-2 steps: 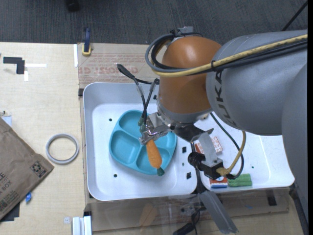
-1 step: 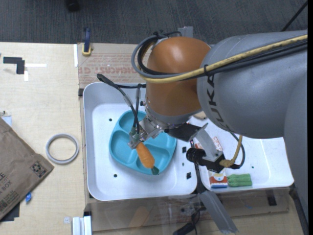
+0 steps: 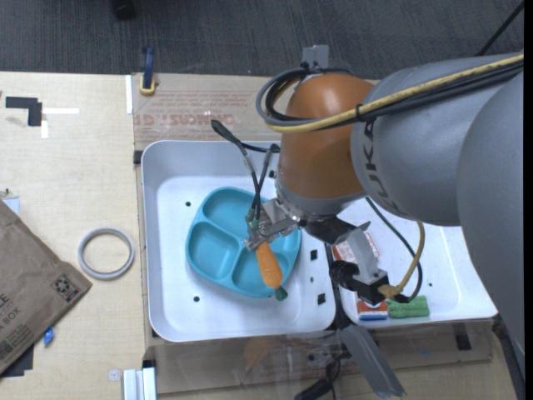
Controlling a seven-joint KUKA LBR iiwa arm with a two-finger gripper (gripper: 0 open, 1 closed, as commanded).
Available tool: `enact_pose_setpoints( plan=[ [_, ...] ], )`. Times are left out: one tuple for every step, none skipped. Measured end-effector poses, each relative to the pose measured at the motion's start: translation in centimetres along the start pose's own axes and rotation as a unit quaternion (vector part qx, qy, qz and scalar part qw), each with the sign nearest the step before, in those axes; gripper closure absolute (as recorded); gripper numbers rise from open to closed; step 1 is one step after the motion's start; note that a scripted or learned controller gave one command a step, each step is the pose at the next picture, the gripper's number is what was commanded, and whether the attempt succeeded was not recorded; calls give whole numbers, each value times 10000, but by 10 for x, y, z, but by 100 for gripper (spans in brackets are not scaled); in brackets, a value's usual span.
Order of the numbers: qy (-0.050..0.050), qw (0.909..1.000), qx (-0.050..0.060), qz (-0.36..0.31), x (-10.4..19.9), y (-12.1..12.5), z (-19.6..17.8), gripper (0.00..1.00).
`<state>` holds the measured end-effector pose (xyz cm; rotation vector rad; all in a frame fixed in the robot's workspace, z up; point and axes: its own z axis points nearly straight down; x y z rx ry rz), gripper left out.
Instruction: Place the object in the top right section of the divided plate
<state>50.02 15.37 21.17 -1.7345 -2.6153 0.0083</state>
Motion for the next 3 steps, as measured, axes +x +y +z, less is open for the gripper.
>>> enact_pose_setpoints(
  plan=[
    [-12, 9917, -30, -1288, 40, 78, -71, 100],
    [-11, 9868, -41, -1618, 60, 22, 98, 100],
    [31, 9936, -57, -1131, -7, 40, 99, 100]
  ],
)
